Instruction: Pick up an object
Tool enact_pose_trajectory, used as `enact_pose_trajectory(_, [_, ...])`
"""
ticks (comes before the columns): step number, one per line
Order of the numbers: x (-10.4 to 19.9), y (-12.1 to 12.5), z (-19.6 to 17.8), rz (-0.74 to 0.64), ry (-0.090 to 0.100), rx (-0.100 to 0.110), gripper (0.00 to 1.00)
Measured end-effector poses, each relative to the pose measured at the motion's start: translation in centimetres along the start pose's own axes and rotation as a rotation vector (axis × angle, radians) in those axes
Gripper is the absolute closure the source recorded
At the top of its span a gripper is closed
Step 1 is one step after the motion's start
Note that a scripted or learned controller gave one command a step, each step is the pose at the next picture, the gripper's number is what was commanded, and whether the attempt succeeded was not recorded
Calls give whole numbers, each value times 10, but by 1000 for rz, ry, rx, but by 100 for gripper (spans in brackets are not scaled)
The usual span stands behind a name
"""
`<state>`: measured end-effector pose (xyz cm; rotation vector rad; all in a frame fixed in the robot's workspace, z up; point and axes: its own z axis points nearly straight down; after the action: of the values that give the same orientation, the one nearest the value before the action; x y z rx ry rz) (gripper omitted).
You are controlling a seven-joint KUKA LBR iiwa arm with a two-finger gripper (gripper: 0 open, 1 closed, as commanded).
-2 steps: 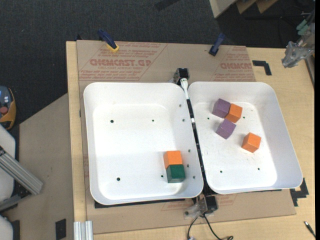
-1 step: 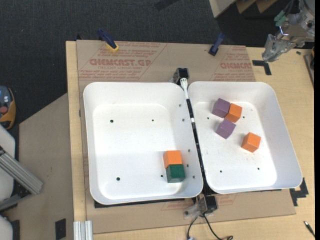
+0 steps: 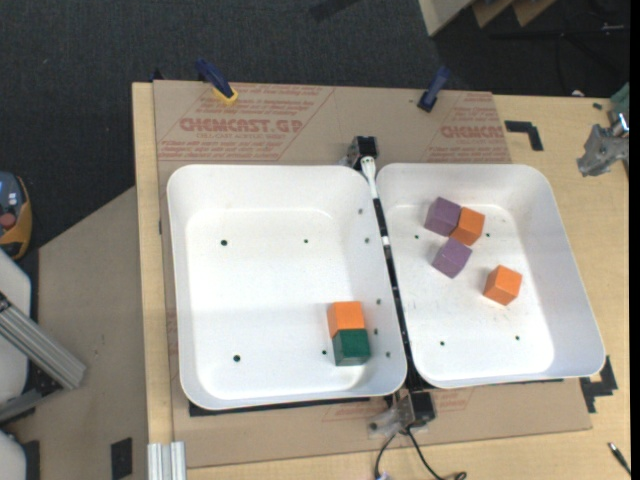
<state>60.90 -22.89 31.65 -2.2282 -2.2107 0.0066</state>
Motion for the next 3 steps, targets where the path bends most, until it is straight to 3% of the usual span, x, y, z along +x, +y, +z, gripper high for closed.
enact_pose_trajectory(1, [6,60,-46,-11,-4,-16,100])
enact_pose_trajectory(2, [11,-61,30,-3,6,8,100])
enact_pose_trajectory(3, [20,44,-26,-14,-4,-18,100])
